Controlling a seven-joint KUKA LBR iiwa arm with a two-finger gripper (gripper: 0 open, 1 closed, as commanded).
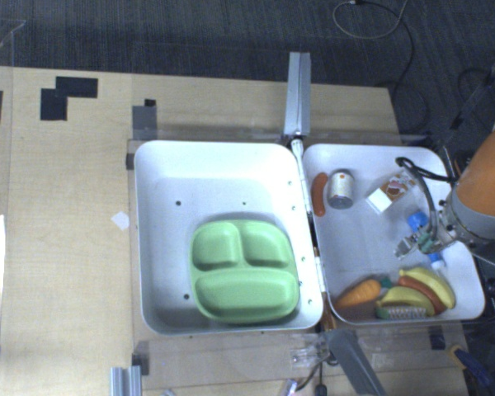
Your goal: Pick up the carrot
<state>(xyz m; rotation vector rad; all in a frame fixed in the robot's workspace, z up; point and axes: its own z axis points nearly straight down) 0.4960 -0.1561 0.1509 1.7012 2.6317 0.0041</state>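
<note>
The carrot [359,293] is orange with a green stub at its right end. It lies on its side in the front left corner of the right bin [346,238]. My gripper [421,239] hangs over the right part of that bin, up and to the right of the carrot and apart from it. The grey arm with its orange band [487,180] comes in from the right edge above it. Nothing shows held at the gripper.
Yellow bananas [429,285] and other toy food crowd against the carrot's right end. A red sausage [318,194], a metal can [341,188] and a small box [382,196] lie toward the back of the right bin. A green divided plate [243,271] sits in the left bin.
</note>
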